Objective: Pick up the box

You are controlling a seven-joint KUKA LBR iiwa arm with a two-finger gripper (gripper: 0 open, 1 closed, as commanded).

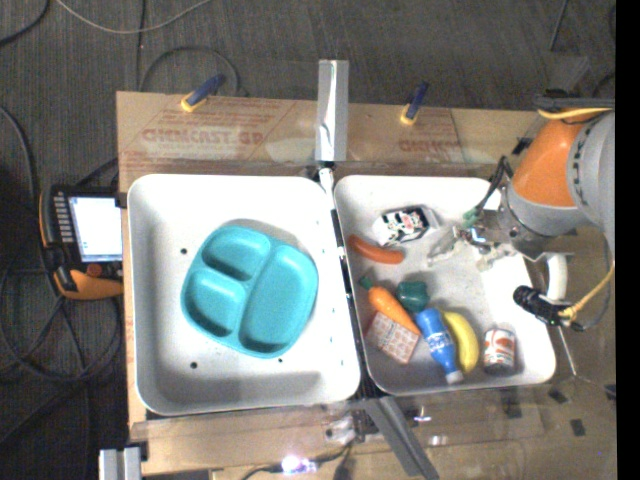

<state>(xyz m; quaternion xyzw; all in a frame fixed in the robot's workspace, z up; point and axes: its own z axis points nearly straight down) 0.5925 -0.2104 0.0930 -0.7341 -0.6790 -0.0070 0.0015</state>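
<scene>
The box [392,338] is small and flat, with an orange and white pattern. It lies near the front left of the right bin [520,373], tucked under a carrot [391,308] and beside a blue bottle [438,341]. My gripper [462,244] hangs over the back middle of the right bin, well behind and to the right of the box. It is open with nothing between its fingers.
A black-and-white object [405,224] and an orange sausage shape [377,251] lie left of the gripper. A green piece [412,292], a banana [462,340] and a can [498,349] crowd the bin's front. A teal divided plate [250,288] sits in the left bin [150,368].
</scene>
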